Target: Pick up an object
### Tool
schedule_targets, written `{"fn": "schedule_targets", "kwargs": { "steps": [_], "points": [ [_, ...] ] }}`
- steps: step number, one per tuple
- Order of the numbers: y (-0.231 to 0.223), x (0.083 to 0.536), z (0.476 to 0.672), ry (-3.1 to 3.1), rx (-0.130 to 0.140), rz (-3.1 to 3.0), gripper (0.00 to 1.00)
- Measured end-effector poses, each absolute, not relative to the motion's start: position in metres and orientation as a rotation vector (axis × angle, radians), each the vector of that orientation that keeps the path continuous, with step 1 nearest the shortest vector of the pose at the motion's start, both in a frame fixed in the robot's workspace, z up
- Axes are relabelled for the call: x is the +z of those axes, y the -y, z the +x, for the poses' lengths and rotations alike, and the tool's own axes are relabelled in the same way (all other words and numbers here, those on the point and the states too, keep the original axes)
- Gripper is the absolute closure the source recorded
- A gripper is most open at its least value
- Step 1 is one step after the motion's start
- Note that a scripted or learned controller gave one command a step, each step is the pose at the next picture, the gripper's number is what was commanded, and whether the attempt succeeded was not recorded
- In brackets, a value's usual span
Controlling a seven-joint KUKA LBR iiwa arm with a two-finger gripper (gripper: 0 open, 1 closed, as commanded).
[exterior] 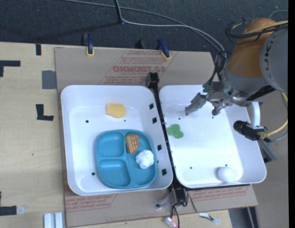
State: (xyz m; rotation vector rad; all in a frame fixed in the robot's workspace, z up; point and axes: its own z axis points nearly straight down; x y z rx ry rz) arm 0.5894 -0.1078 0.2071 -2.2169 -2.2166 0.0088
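Look in the right bin (242, 146) first. A small green thing (175, 131) lies on its floor, close to the wall that the two bins share. A white ball (227, 173) sits far from it, down in the near right corner of the same bin. Nothing is touching either one.

Your gripper (204, 106) hangs over the far part of the right bin. Its two fingers are spread wide apart, and there is nothing between them. One fingertip points toward the middle wall and the other points down into the bin. The green thing is near that first fingertip, but a bit closer to you, and the two do not touch. The grey arm with its orange band (247, 56) comes in from the right side.

Now look at the left bin (71, 127). A blue tray (109, 167) with three parts lies in its near half. A brown waffle piece (132, 142) sits in the tray's far right part. A white fluffy lump (144, 159) rests just beside the waffle piece, by the tray's right edge. A yellow lump (115, 110) lies on the bin floor, past the tray.

Both bins stand on a sheet of cardboard (123, 63).
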Motion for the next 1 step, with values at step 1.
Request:
{"fn": "schedule_targets", "kwargs": {
  "steps": [1],
  "points": [
    [0.1076,0.2115,0.5911,2.222,0.000,-2.220,0.00]
  ]
}}
